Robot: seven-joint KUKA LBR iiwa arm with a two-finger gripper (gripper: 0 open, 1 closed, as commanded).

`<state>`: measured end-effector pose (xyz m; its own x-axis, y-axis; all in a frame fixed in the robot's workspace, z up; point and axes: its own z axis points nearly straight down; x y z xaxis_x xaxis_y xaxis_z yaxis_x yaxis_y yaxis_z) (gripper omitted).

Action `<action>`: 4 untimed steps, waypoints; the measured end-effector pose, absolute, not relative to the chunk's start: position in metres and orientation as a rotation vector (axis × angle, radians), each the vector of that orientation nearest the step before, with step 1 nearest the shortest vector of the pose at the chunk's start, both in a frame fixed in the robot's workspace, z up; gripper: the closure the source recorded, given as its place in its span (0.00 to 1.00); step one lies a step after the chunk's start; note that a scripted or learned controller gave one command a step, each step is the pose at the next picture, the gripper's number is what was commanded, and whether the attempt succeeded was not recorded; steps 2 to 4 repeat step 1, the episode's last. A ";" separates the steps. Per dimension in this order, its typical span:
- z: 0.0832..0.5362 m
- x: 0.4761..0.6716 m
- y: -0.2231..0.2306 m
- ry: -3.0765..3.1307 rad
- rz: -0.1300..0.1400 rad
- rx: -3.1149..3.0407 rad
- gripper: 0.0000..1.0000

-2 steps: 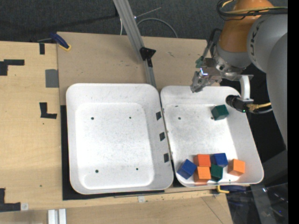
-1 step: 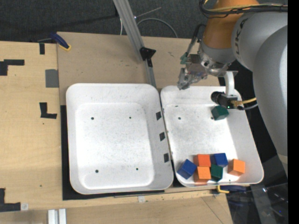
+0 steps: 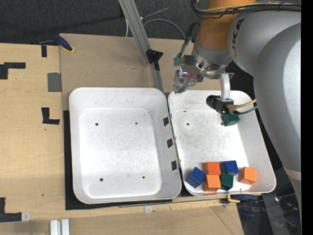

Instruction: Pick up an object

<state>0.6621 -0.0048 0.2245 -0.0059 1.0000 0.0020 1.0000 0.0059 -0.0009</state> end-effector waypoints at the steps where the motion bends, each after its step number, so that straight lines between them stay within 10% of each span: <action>1: 0.235 0.658 0.053 -2.228 -0.003 -2.212 1.00; 4: 0.235 0.658 0.053 -2.228 -0.003 -2.212 1.00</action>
